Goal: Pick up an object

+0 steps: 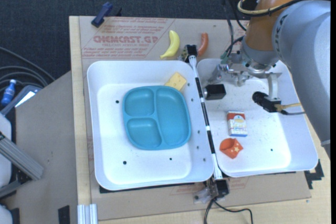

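Note:
My gripper [240, 96] hangs over the back part of the right bin [273, 157]. It is open, with its black fingertips [215, 91] spread wide and nothing between them. A small red, white and blue carton [237, 124] lies flat just in front of the gripper, apart from it. A crumpled orange piece [231, 148] sits nearer the bin's front. In the left bin [105, 149] a teal divided plate [156, 116] lies in the middle, and a yellow block [176, 81] rests at its back right corner.
Behind the bins, a yellow banana [170, 44], an orange sausage-shaped toy [202, 43] and a blue object [102, 14] lie on the cardboard. The divider wall [202, 113] between the bins runs close to the left fingertip. The grey arm [310, 44] covers the right bin's back right.

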You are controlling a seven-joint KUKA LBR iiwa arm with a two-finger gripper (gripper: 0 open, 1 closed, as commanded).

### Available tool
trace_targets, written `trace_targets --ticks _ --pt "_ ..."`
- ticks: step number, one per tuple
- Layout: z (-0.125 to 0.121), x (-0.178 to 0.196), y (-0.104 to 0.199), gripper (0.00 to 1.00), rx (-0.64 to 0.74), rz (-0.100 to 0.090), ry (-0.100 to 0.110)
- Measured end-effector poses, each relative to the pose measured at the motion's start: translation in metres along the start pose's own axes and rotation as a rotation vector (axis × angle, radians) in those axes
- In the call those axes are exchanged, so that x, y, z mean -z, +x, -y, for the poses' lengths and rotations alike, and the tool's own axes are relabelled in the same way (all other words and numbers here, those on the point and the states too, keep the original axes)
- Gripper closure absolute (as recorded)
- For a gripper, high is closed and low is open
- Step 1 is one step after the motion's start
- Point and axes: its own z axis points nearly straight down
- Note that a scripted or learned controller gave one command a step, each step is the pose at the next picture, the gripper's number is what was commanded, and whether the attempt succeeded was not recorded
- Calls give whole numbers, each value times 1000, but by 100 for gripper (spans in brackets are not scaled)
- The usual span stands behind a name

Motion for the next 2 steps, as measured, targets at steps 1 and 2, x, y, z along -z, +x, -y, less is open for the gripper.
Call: trace_targets --ticks 1,2 --pt "-1 11 0 100 1 1 -2" --pt "-1 10 0 0 1 1 -2"
